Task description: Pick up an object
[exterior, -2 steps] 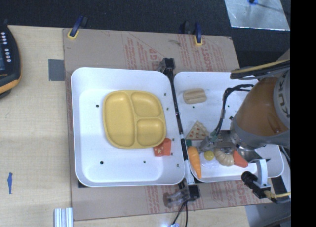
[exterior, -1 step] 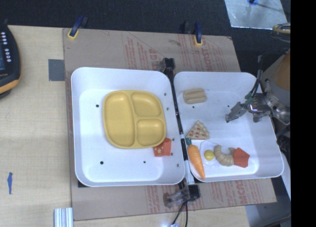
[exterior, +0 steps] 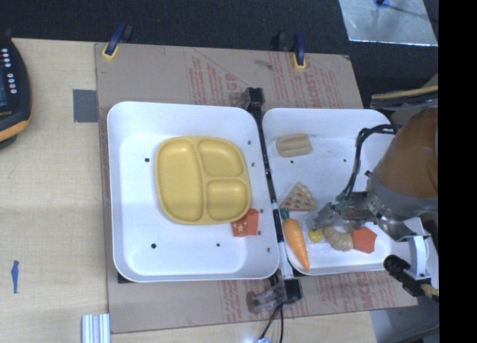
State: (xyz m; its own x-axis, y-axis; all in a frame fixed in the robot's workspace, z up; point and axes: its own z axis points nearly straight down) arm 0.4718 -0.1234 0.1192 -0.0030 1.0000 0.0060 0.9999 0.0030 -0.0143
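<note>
The gripper (exterior: 328,221) is low in the right bin (exterior: 328,121), over a cluster of toy food; whether it is open or closed cannot be told. Just below it lie a yellow piece (exterior: 316,235) and a beige lump (exterior: 340,241), with a red block (exterior: 364,240) to their right. A carrot (exterior: 296,243) lies left of it, a wedge (exterior: 299,197) up-left, a bread roll (exterior: 293,145) farther up. The left bin (exterior: 127,185) holds a yellow tray (exterior: 201,180) and a red cube (exterior: 246,224).
</note>
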